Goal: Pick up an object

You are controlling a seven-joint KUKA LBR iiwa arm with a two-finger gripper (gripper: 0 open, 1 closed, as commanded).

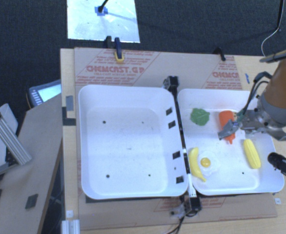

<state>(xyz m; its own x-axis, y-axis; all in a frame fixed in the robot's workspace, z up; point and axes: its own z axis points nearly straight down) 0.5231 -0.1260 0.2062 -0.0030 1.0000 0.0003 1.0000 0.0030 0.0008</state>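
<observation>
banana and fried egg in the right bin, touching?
Touching. The camera view shows the fried egg lying against the banana, its white edge meeting the banana's right side with no bin floor between them.

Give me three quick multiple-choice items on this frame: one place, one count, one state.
1. Where does the banana lie?
A. left bin
B. right bin, by the divider
C. on the bench outside both bins

2. How many yellow things are in the right bin, not counting the fried egg?
A. one
B. two
C. four

3. Where is the gripper?
A. over the carrot
B. over the left bin
C. outside both bins

Answers: 1 B, it lies along that bin's left wall. 2 B, the banana and the corn cob. 3 A, its grey tip overlaps the orange piece.
</observation>
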